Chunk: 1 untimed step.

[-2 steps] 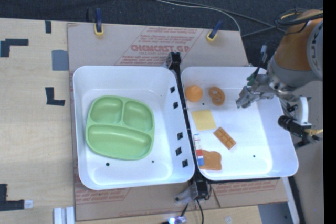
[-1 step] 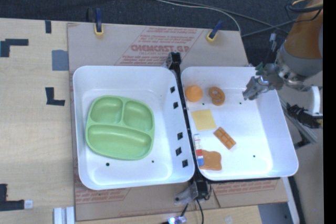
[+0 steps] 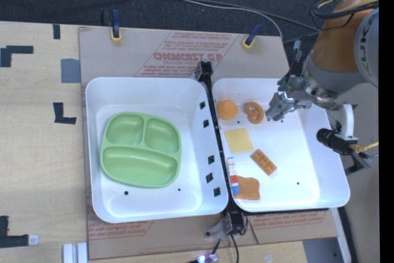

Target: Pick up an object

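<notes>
Nearest the camera, at the front of the right bin [image 3: 320,191], lies a brown bread-like piece [image 3: 248,188], touching a small red, white and blue packet [image 3: 232,173] against the divider. Just behind it sits a brown waffle bar [image 3: 263,162], then a yellow cheese slice [image 3: 239,140]. Farther back are an orange ball [image 3: 228,109] and a pretzel [image 3: 253,111], close together. Tool [image 3: 276,109] hangs just right of the pretzel, low over the bin; whether it is spread or pressed together cannot be told. Left bin [image 3: 92,95] holds a green divided plate [image 3: 141,149], lying flat. Both bins rest on cardboard [image 3: 178,52] on the table [image 3: 37,132].
</notes>
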Available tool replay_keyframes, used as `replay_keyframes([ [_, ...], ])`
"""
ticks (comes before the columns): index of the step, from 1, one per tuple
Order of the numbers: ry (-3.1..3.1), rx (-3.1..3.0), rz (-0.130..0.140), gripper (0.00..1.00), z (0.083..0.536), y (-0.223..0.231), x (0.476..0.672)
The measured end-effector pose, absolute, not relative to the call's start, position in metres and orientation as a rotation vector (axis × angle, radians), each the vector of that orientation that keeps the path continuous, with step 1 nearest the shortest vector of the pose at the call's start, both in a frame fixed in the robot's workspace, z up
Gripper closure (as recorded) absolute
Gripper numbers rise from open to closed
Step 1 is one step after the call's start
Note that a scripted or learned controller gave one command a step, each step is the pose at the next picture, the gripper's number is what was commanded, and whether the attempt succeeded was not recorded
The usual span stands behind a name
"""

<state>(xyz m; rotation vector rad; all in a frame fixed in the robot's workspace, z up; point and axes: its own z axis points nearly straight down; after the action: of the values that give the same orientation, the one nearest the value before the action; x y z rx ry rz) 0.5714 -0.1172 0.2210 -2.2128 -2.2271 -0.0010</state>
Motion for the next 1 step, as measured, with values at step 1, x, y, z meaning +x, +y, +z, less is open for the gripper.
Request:
replay_keyframes([
  [1, -2.227, -2.212, -0.001, 1.00, 0.2271, -0.0709, 0.5711],
])
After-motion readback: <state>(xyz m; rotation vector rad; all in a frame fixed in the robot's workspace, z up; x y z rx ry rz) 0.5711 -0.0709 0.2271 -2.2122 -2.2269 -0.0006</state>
